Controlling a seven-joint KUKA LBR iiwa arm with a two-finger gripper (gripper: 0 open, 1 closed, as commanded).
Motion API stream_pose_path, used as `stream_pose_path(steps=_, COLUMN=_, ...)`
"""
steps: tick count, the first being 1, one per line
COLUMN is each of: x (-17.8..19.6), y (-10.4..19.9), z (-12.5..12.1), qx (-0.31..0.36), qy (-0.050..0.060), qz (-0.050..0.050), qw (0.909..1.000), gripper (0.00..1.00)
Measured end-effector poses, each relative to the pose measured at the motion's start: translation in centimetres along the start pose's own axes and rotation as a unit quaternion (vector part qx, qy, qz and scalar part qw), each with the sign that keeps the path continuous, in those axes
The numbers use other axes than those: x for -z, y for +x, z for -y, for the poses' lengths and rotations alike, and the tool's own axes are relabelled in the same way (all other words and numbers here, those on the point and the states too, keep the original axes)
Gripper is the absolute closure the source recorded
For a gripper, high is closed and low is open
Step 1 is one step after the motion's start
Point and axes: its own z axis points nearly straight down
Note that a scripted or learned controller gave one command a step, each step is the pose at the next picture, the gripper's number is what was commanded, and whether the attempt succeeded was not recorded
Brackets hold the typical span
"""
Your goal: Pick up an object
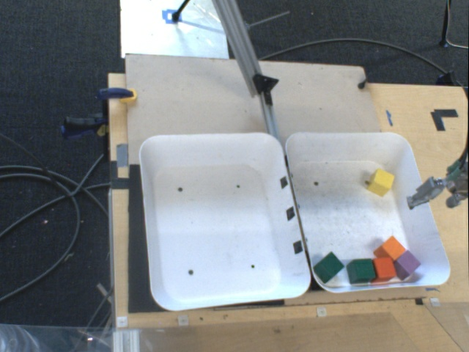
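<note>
Two white bins sit side by side. The gripper (427, 193) (jaw state impossible to tell) hovers at the right bin's (344, 147) right rim. A yellow cube (379, 182) lies apart, with open floor around it. Green (329, 267), dark green (360, 271), orange (388, 259) and purple cubes (407, 264) crowd the near edge.

bins (212, 149): 2; green cubes (329, 267): 2; orange cubes (393, 248): 2; yellow cube (380, 182): 1; purple cube (407, 264): 1
</note>
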Motion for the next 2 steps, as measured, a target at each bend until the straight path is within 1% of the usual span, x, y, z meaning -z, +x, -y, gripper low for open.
stream_pose_path(steps=1, x=-6.7, y=-0.6, z=-6.9, qx=0.002, qy=0.001, qz=0.000, qw=1.0000, gripper=0.00)
stream_pose_path(steps=2, x=-16.9, y=-0.2, z=-14.8, qx=-0.001, qy=0.000, qz=0.001, qw=1.0000, gripper=0.00)
